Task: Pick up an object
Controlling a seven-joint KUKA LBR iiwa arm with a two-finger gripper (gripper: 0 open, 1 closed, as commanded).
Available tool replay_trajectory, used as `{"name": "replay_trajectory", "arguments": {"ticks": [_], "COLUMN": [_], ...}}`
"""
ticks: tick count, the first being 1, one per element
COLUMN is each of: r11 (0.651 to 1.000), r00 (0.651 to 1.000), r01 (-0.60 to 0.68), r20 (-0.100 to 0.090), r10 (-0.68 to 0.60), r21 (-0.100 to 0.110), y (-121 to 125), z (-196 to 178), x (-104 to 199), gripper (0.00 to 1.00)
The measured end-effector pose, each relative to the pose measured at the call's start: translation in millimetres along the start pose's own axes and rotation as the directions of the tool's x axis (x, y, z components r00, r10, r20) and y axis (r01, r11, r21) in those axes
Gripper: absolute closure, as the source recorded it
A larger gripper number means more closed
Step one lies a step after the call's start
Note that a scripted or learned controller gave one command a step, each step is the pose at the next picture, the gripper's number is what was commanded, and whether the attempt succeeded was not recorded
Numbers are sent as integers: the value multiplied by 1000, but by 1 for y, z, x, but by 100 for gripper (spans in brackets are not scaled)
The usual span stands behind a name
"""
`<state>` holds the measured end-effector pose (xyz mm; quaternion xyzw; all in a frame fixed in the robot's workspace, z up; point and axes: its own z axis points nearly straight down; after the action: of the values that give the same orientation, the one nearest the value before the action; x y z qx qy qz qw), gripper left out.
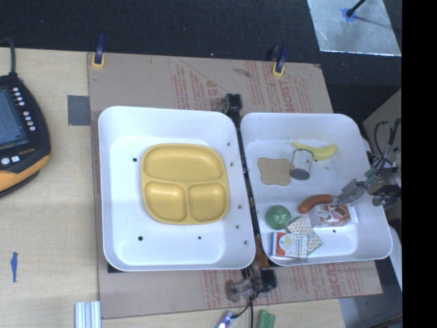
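The right bin (pixel 355 132) holds the things to pick from: a sausage (pixel 315 202) near its middle, a banana (pixel 317 150) toward the far wall, a small tin can (pixel 300 164) just beside it, a slice of toast (pixel 274 171), a green ball (pixel 277 216), and flat printed packets (pixel 300 238) along the near side. The claw (pixel 352 190) hovers low at the bin's right side, just beside the sausage's end and above a red-and-white packet (pixel 333 215); whether it is spread or pressed together, I cannot tell. The left bin (pixel 116 183) carries a yellow divided tray (pixel 184 183). Both bins rest on the worktop (pixel 54 238).
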<state>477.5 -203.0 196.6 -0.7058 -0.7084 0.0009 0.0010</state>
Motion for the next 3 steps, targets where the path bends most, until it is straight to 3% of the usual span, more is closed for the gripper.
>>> {"name": "replay_trajectory", "arguments": {"ticks": [1,2,3], "r11": [1000,1000,1000], "r00": [1000,1000,1000], "r01": [3,1,0], "r20": [0,0,-2], "r10": [-3,-1,0], "r21": [3,-1,-1], "y": [70,142,180], "z": [100,104,104], "x": [65,4,45], "gripper": [0,0,0]}}
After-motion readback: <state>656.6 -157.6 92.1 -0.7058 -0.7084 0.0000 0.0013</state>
